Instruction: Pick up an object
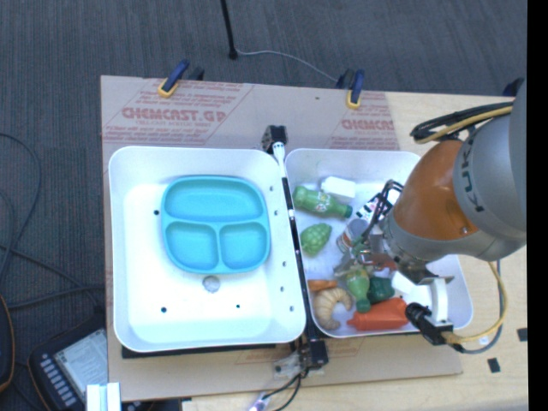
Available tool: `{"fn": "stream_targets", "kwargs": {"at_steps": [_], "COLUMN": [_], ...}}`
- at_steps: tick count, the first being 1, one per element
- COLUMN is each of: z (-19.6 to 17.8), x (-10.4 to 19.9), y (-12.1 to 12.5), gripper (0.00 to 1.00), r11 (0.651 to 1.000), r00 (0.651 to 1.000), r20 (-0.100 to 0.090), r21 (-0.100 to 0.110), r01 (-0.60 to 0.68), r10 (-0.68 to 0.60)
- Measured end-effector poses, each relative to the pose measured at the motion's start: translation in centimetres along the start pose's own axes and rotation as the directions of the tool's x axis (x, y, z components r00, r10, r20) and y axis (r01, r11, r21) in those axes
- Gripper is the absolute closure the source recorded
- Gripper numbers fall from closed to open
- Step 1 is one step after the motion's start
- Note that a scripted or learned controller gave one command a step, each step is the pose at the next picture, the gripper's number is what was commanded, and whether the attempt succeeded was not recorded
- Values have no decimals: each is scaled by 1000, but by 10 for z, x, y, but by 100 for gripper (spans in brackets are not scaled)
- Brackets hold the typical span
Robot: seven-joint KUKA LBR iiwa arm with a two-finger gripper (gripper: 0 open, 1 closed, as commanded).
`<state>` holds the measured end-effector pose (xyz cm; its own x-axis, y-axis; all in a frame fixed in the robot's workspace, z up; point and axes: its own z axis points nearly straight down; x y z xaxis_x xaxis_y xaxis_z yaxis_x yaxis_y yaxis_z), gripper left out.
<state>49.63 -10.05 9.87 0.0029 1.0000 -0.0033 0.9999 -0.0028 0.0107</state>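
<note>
The right bin holds a heap of toy food: a green bottle, a bumpy green piece, a white block, a tan croissant, an orange-red carrot and dark green pieces. My gripper reaches down into the middle of this heap, just above the green pieces and beside the bumpy green one. The orange wrist band and grey arm cover the bin's right half.
The left bin carries a blue three-compartment plate and a small grey object below it. A black clip sits at the top of the wall between the bins. Cardboard lies beneath both.
</note>
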Motion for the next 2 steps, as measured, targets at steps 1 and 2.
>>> {"fn": "stream_targets", "kwargs": {"at_steps": [1,2], "z": [-86,-93], "x": [62,141], "y": [-12,78], "gripper": [100,100], "r11": [1000,1000], "r00": [1000,1000], "r20": [-4,-3], "r21": [11,11], "r01": [4,5], "r10": [-4,-5]}}
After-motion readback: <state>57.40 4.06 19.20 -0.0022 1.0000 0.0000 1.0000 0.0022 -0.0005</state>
